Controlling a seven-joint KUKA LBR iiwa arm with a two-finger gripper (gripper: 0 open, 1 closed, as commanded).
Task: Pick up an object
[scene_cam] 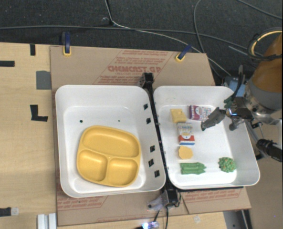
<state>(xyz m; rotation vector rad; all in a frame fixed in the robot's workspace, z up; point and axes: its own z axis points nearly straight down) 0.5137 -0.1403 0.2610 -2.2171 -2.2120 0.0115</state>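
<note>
Two white bins are sitting side by side. The left bin (65,128) is holding one yellow tray (109,155). The right bin (244,175), under the open, empty gripper (222,119), is holding six small items: purple packet (200,111), red-and-white carton (185,133), green pepper (193,168), broccoli (227,164), two yellow pieces.

The arm (267,75) ran off the picture's right edge, so only its wrist end showed. At the gripper (216,119), the dark fingers merged into one blurred shape, and their spread could not be read. Just left of the tips, the purple-and-white packet (200,112) carried print too small to read. Below it, the label on the small red, white and blue carton (185,133) was equally illegible.
</note>
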